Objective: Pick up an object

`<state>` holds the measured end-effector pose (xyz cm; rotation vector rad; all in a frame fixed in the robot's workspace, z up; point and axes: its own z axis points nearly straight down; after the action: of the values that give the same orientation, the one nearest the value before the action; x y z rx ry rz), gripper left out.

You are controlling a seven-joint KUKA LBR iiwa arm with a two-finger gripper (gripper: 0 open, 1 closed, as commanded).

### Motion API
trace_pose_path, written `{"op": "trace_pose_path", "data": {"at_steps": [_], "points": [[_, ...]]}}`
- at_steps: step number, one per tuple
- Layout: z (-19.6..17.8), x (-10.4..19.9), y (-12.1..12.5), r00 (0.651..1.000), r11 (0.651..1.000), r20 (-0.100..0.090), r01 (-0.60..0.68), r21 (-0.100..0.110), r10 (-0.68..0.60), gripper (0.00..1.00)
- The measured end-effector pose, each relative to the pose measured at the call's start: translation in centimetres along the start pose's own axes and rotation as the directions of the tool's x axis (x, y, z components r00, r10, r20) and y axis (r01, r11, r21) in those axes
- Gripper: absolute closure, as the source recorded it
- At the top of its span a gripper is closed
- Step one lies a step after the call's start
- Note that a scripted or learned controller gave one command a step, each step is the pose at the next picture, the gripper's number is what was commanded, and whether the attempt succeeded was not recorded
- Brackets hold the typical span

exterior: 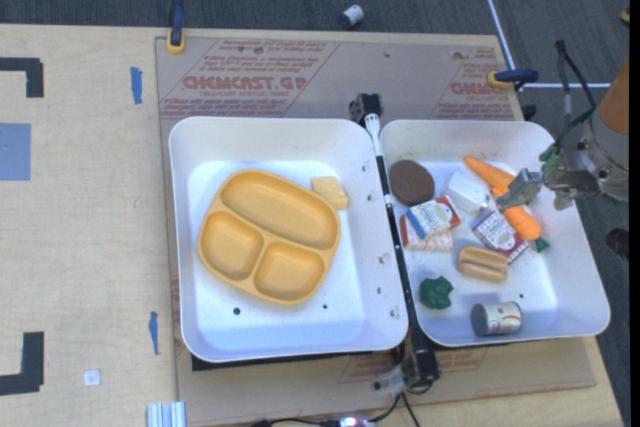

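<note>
My gripper (542, 192) hangs over the right side of the right bin (585, 310), open with nothing between its fingers. Just left of it lies an orange carrot (487, 172). A second carrot (522, 221) lies right below it. Other items in this bin are a brown round patty (411, 182), a white block (465, 190), a snack packet (430, 220), a small wrapped packet (495, 231), a hot dog (483, 262), a green broccoli piece (436, 291) and a small can (497, 317).
The left bin (190, 165) holds a yellow divided plate (268, 235) and a yellow cheese wedge (329, 192). A black divider (385, 205) runs between the bins. The grey arm (610, 130) enters from the right. Blue clamps (513, 76) hold the board at the back.
</note>
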<state>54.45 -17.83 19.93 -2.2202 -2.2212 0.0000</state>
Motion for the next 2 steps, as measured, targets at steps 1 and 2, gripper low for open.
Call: {"op": "trace_pose_path", "data": {"at_steps": [1, 2], "points": [[10.1, 2.0, 2.5, 1.0, 1.0, 0.002, -0.001, -0.003, 0.001, 0.0], [9.1, 2.0, 2.5, 1.0, 1.0, 0.003, 0.0, -0.005, 0.0, 1.0]]}}
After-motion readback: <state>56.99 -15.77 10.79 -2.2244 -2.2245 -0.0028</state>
